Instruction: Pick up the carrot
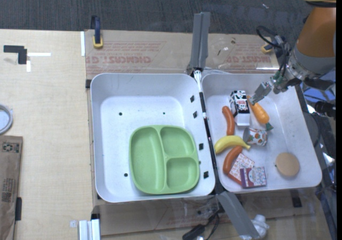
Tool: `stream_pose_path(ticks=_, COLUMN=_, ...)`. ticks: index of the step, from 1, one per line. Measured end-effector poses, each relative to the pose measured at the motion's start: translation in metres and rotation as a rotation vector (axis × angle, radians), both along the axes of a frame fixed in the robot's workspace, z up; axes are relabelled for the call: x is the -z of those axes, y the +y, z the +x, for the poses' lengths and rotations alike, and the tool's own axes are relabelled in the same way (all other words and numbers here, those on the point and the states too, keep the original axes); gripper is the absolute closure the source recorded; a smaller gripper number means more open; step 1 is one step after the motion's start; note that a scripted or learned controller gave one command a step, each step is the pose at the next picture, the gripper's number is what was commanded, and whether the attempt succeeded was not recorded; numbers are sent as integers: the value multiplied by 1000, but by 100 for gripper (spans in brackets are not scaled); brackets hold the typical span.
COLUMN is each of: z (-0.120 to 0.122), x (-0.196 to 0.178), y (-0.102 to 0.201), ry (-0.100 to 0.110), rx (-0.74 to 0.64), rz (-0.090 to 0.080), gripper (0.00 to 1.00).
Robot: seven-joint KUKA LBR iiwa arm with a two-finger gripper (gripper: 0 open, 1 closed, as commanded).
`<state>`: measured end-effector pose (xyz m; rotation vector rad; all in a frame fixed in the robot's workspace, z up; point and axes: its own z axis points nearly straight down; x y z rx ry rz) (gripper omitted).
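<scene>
The carrot (259, 113) is orange with a green stub at its lower end. It lies slanted in the upper middle of the right bin (304, 126), beside a white block (243, 119). My gripper (261, 92) hangs just above the carrot's upper end, reaching in from the right under the orange-banded wrist (318, 30). Its tip is close to or touching the carrot's top. From this angle I cannot make out whether it has hold of anything.
Around the carrot lie a black-and-white toy (239, 100), a red sausage (228, 118), a banana (231, 142), a patterned cup (257, 136), an orange-red piece (232, 157), red boxes (248, 173) and a brown disc (288, 164). The left bin (107, 126) holds a green divided plate (164, 159).
</scene>
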<state>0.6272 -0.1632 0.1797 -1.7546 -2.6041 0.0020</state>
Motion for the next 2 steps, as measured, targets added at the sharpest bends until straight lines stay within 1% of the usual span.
stream_pose_path(ticks=1, z=-27, x=89, y=-29, ry=2, rx=-88, rz=1, gripper=0)
stream_pose_path(ticks=2, z=-27, x=80, y=-30, ry=4, rx=-86, rz=2, gripper=100)
